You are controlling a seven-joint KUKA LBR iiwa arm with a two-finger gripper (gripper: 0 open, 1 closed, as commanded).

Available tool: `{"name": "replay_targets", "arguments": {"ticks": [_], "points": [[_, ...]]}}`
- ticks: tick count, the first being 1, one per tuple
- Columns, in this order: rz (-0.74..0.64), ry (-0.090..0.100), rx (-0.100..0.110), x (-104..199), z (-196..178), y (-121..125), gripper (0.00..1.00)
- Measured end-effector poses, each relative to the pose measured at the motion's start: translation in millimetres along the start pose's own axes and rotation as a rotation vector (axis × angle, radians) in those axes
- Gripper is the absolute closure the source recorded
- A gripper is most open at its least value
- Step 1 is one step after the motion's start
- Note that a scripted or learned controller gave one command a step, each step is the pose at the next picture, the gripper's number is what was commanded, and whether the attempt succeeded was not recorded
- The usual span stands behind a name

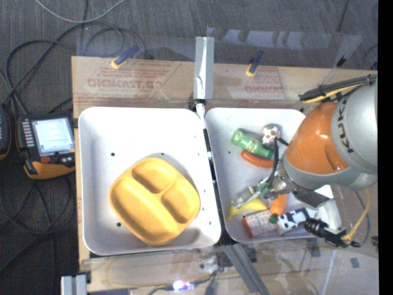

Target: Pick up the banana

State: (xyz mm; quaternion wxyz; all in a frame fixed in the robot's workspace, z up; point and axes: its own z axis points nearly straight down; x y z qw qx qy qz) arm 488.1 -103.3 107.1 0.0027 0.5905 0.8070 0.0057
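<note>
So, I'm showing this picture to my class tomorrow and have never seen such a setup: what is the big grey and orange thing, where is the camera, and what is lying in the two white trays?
The grey and orange thing is a robot arm, reaching in from the right. The one camera is fixed above the bench and looks down at a slant. At the arm's end is a two-finger gripper, low over the right bin among the clutter; whether it grips anything cannot be told. Its job is to pick up the banana, which lies just below the gripper. Beside it are a green bottle, a red-orange chilli-like piece, a die and a small packet. The left bin holds a yellow divided tray.
</note>
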Motion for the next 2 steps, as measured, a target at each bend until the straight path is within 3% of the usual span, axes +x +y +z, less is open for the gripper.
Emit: {"name": "replay_targets", "arguments": {"ticks": [1, 2], "points": [[-0.159, -0.009, -0.012, 1.2, 6.3, 8.3, 0.0], [-0.163, -0.008, -0.019, 4.2, -3.3, 12.0, 1.0]]}}
